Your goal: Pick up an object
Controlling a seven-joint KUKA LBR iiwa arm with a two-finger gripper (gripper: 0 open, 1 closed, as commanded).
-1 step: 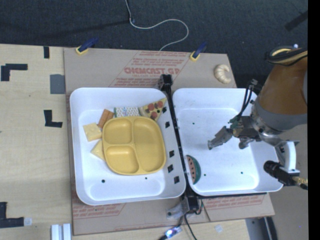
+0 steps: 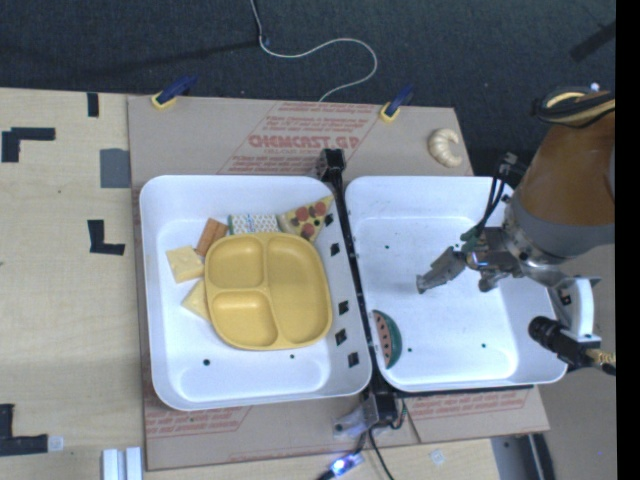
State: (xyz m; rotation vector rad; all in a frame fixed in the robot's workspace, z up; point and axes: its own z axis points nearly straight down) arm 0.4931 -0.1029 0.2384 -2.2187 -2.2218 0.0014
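My gripper [image 2: 462, 278] hangs over the middle of the right bin [image 2: 440, 208], open, with nothing between its fingers. One grey finger [image 2: 436, 275] points down-left and the other [image 2: 490, 280] sits nearer the wrist. A watermelon slice [image 2: 386, 336] lies against the right bin's lower left wall, well below and left of the gripper. In the left bin [image 2: 170, 368] a yellow divided plate [image 2: 268, 290] lies flat. Around its upper left edge are a pale cracker [image 2: 184, 263], a brown toast piece [image 2: 211, 234] and a pizza slice [image 2: 310, 216].
The grey arm with its orange band [image 2: 565, 183] covers the right bin's right side. A beige lump [image 2: 447, 146] rests on the cardboard behind the right bin. A black divider clip [image 2: 331, 163] and a cable [image 2: 320, 48] sit at the back.
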